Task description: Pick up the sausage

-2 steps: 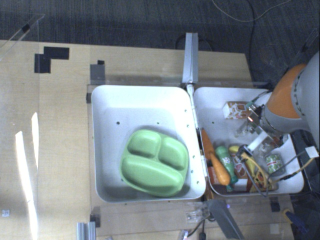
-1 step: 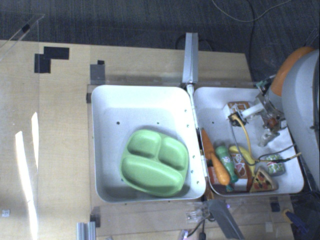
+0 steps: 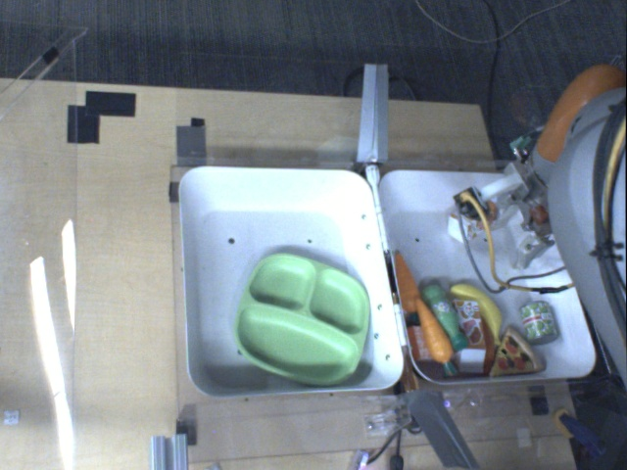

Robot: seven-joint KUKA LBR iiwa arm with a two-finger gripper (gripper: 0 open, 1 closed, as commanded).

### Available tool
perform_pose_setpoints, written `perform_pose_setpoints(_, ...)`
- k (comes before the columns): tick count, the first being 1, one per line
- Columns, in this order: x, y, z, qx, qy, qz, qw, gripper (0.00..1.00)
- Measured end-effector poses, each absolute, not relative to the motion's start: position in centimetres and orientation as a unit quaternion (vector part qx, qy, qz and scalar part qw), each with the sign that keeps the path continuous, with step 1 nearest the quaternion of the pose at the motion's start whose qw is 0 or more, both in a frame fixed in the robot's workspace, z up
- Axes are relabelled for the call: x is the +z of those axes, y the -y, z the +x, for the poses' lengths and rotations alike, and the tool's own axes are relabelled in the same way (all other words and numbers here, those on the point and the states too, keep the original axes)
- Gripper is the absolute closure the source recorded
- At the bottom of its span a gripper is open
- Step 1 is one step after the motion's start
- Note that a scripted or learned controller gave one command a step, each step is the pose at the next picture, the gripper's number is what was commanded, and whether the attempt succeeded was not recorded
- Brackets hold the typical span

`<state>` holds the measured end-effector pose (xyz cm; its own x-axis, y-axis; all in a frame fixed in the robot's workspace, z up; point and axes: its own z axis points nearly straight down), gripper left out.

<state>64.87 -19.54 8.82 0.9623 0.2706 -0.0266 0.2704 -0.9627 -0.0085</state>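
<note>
While the left bin (image 3: 196,262) holds a green divided tray (image 3: 304,316), the right bin (image 3: 421,213) keeps its toy food along the near wall: the sausage (image 3: 405,280), reddish-brown, lies against the left wall, touching a carrot (image 3: 432,326), then a banana (image 3: 478,304), pizza slice (image 3: 513,352) and small can (image 3: 538,321). The gripper (image 3: 509,218) hovers over the bin's far right; whether it is parted or closed cannot be told.

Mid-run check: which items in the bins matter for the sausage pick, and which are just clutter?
In the job: sausage, likely the thin reddish piece along the right bin's left wall; gripper over that bin.

Lying about: carrot, banana, pizza slice, green can, green bottle, green divided plate in the left bin.
</note>
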Motion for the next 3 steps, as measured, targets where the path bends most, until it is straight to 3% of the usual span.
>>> perform_pose_setpoints(1,8.8,15.5,65.1,0.0137,0.144,-0.990,-0.001,0.00)
perform_pose_setpoints(2,8.7,15.4,65.2,0.0115,0.144,-0.989,-0.002,0.00)
perform_pose_setpoints(3,8.7,14.2,66.1,-0.0025,0.151,-0.988,-0.001,0.00)
